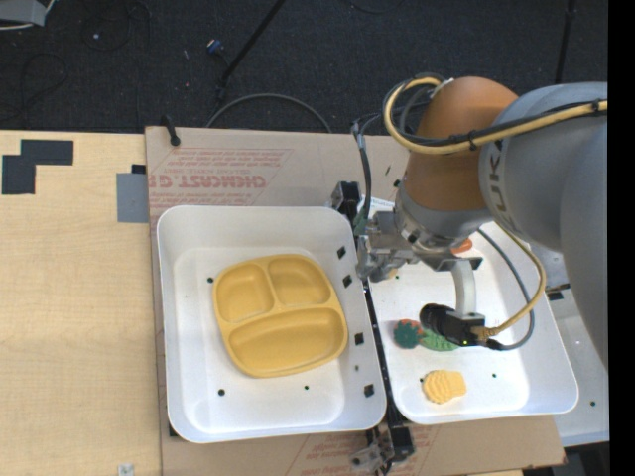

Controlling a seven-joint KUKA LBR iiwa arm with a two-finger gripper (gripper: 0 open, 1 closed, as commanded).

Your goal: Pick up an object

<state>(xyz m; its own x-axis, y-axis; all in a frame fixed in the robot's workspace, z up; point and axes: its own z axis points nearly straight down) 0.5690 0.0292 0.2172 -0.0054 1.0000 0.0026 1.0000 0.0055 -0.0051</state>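
- Hanging low over the left part of the right bin (511,370), the gripper (377,262) sits close beside the wall that divides the two bins.
- Gripper state: cannot be told; the wrist and its fittings cover the tip from this angle, and nothing can be seen held in it.
- Nearest object: a green toy (409,334) lies on the floor of the right bin, below and slightly right of the gripper in the camera view, near it but clearly apart from it.
- Second object: a yellow toy (444,386) with a ridged surface lies in the same bin, beyond the green toy and nearer the bin's front rim, well apart from the gripper.
- Arm (541,167): grey, with the orange band uppermost, reaching in from the right and bending down over the right bin.
- Left bin (189,266): holds a yellow divided plate (281,315), lying flat and turned at a slant to the bin walls.
- Both bins rest on a cardboard sheet (218,172) laid on the pale wooden bench (69,296).
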